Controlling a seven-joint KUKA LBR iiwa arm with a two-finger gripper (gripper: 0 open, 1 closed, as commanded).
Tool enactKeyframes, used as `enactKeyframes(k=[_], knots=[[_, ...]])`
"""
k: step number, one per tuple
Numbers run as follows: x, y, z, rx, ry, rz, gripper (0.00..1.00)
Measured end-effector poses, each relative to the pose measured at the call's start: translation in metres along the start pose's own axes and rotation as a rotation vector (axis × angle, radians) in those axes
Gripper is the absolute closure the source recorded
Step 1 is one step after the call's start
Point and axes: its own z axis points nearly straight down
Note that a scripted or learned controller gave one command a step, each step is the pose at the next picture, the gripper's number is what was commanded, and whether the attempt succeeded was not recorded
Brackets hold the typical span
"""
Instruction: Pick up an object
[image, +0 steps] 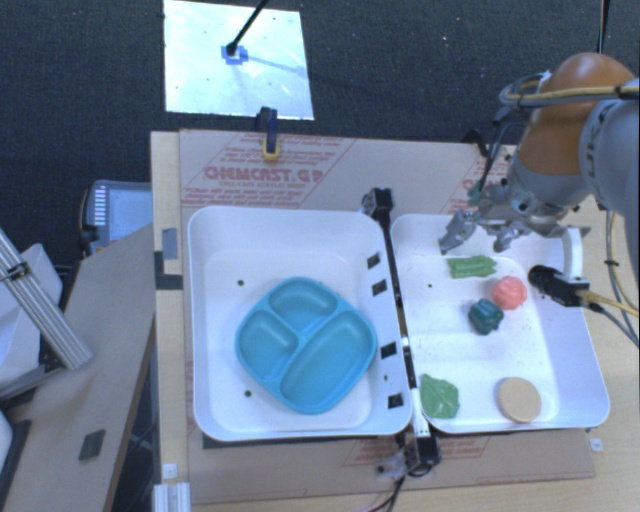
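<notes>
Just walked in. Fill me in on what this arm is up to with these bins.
The grey and orange KUKA arm reaches in over the right bin, with its gripper open near the bin's far edge, just above a green oblong piece. Nothing is between its fingers. Also lying in that bin are a pink ball, a dark teal lump, a green leafy piece and a tan disc. The left bin holds a blue divided plate.

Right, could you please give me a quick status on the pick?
End effector open, holding nothing, above the right bin's far edge. Green piece lies just below it. Nothing in the way.
</notes>
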Motion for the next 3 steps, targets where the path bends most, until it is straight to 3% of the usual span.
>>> enactKeyframes(k=[1,3], knots=[[0.0,0.003,-0.007,-0.012,-0.001,-0.002,0.0],[-0.011,-0.002,0.099,-0.007,-0.001,0.001,0.0]])
